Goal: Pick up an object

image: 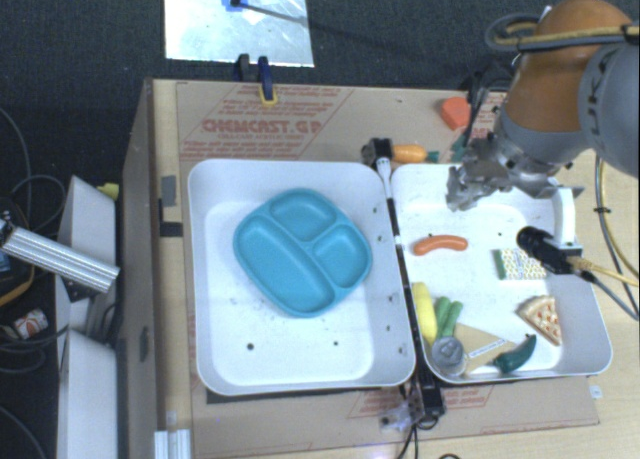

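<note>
1. Nearest the camera, the front rim of the right bin (600, 347) carries a cluster of items: a yellow piece (424, 309), green pieces (447, 315), a round grey piece (447, 352), a dark green pepper (515, 355) and a pizza slice (542, 319). They lie close together, leaving little approach room.
2. At mid-bin, an orange sausage (441, 244) lies alone on open white floor, well apart from the walls. It appears to be the most accessible candidate.
3. The left bin (215, 247) holds a blue divided tray (303, 250).
4. Farther back, the hand (472, 190) hangs over the right bin's rear area, just beyond the sausage. Whether it is released or clenched cannot be determined; no object is seen in it.
5. Task status, as judged: nothing is lifted yet; descent, grasp and lift remain.
6. Beyond the bins, the desk (300, 122) offers open room.
</note>
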You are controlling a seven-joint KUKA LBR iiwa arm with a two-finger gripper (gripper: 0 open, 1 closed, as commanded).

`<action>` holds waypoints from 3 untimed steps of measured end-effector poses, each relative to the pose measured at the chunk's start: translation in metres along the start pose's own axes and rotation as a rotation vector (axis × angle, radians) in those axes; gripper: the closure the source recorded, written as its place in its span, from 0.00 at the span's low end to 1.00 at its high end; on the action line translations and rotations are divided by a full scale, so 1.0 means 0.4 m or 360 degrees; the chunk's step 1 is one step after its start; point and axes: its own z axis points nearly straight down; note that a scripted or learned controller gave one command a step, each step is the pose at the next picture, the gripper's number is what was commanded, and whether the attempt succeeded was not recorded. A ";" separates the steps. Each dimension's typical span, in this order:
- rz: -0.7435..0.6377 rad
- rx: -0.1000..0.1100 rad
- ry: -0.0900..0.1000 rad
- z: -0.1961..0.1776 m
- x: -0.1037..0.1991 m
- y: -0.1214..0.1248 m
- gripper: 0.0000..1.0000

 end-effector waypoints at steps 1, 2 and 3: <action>-0.0005 0.0007 0.0004 0.156 0.135 0.153 1.00; -0.0001 -0.0001 0.0001 0.013 0.087 0.026 1.00; 0.0001 0.0003 0.0002 -0.049 0.071 -0.066 1.00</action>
